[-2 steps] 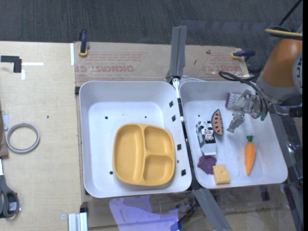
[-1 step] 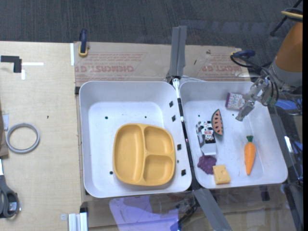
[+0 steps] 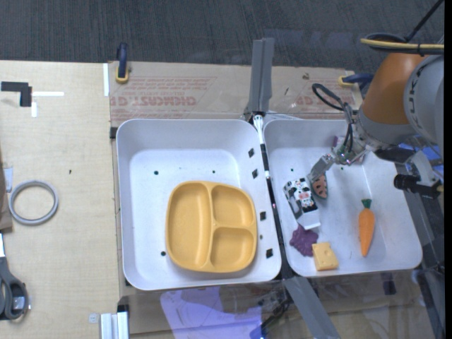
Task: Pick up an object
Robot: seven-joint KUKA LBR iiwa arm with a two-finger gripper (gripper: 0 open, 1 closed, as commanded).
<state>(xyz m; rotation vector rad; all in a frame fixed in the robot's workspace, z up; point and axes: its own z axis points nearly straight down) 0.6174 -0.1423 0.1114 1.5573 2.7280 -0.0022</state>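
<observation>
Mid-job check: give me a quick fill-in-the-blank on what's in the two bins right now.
1. The yellow divided plate lies in the ____ bin.
2. The toy carrot has a ____ top.
3. The cheese wedge lies beside a ____ scrap.
4. The tool hovers over the ____ bin.

Missing words: left; green; purple; right

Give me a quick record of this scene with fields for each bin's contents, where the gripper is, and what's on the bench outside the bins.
left bin: yellow divided plate, three compartments
right bin: toy carrot, cheese wedge, purple item, small black-and-white toy, a small reddish-brown item
gripper: over the right bin's upper middle, just above the black-and-white toy and right at the reddish-brown item; grasp unclear
bench outside bins: grey ring at far left, scissors at lower left
</observation>
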